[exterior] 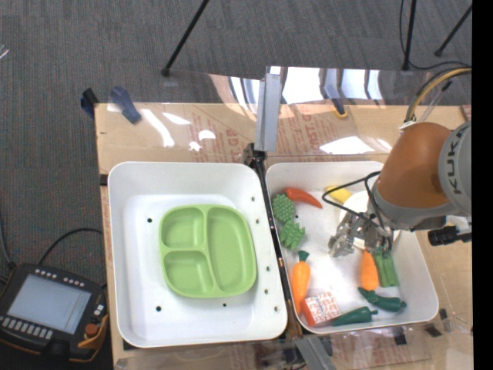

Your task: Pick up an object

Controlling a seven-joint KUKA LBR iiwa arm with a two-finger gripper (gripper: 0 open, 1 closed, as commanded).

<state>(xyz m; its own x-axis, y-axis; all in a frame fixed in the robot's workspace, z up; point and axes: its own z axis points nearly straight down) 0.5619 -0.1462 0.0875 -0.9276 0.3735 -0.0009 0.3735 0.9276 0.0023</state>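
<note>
Gripper [356, 236]: low in the right bin [420, 257], over bare floor at its middle; nothing visible between the fingers, and their spread cannot be told, blurred and half hidden under the orange wrist.

Candidate objects, all in the right bin:
- big carrot [300, 282], near the left wall.
- small carrot [369, 271], just right of the gripper, touching a green stick [385, 268].
- red chili [303, 197] and banana [337, 194], toward the far wall.
- two knobbly green pieces [287, 220], by the left wall.
- red carton [321, 307] and dark green pepper [354, 315], along the near wall.
- second dark green pepper [383, 302], near right corner.

Risks, as judged:
- Closing where the gripper hangs would likely catch nothing; the floor beneath looks bare.
- Small carrot and green stick lie pressed together; a grasp there may take both, or squeeze one out sideways.
- Rounded toy vegetables may roll or slip from a two-finger pinch.
- Items against the walls leave little room for a finger on the wall side.

Surface: two shallow white bins side by side on a bench [173, 133] with a glossy, glaring cover. Left bin [127, 245] holds a green divided tray [208, 250].

Room: grey carpet, tripod legs [189, 25] beyond the bench, pendant [46, 307] on the floor at lower left.
</note>
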